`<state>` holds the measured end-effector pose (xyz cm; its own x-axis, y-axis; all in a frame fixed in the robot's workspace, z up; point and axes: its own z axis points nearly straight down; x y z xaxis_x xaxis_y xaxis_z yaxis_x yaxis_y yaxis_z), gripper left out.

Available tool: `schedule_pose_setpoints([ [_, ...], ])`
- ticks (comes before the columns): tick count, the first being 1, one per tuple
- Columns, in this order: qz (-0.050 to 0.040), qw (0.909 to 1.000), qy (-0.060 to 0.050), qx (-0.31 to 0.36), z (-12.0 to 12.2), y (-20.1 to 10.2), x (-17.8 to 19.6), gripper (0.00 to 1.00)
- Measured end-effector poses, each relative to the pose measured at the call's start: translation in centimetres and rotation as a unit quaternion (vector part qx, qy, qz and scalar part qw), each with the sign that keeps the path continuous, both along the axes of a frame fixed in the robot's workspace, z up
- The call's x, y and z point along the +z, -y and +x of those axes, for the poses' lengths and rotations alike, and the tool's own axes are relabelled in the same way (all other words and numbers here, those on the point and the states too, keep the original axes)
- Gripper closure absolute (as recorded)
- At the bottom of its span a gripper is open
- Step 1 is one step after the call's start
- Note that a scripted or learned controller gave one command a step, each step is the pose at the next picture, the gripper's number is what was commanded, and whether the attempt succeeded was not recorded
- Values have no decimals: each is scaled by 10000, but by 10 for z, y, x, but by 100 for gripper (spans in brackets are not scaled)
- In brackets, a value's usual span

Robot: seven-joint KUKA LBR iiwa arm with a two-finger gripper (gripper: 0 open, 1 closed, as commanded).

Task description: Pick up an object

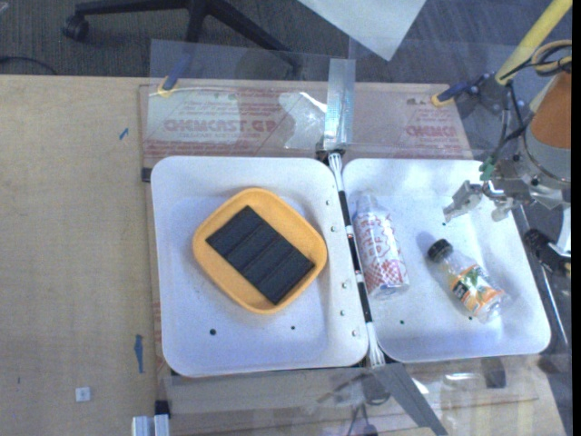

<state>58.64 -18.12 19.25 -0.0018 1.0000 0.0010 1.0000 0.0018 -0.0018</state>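
Two items beside the tool (474, 204): bottle (467, 281), can (379, 246).

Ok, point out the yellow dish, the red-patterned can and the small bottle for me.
yellow dish (211, 275): camera view, on its lower left rim.
red-patterned can (379, 250): camera view, middle of its side.
small bottle (467, 284): camera view, on its label.

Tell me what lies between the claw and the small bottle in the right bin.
Nothing visible. The claw hangs over the right bin, up-right of the small bottle, with bare bin floor between them. The can lies off to the left.
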Motion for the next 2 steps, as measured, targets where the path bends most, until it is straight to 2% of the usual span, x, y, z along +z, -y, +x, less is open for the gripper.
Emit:
schedule_pose_setpoints([
  [1,-12,9999,43,111,-20,1,-105,0],
  [2,-11,9999,64,89,-19,3,-94,100],
])
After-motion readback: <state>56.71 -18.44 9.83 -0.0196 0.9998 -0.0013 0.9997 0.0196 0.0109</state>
